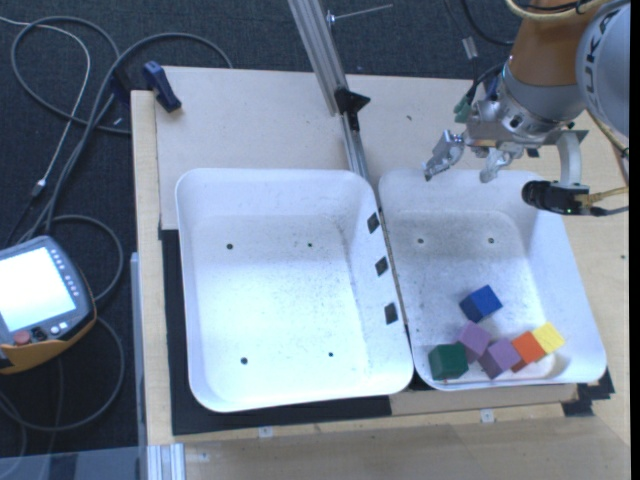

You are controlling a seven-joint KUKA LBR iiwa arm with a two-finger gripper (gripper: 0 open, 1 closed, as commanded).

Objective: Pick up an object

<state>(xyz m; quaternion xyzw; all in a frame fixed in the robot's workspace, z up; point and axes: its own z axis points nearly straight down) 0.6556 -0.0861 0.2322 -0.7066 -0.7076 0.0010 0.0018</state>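
From the camera above, the desk carries two shallow white bins side by side. The arm reaches in from the right, grey with an orange band above the wrist. Its end effector hangs over the far edge of the right bin, near that bin's far left corner. The two fingers stand apart, fairly wide, and nothing sits between them.

The objects to pick all lie in the right bin, gathered toward its near right corner and well apart from the end effector. A blue cube sits farthest into the bin. Just nearer than it, a purple cube rests beside a green cube, which lies close to the bin's near edge. A second purple cube touches an orange cube, and a yellow cube sits just beside the orange one, closest to the right wall.

The left bin has small dark dots on its floor. A metal rail runs from the far edge of the desk down between the two bins. Off the desk's left side, a handheld pendant with a lit screen lies on the dark floor among cables.
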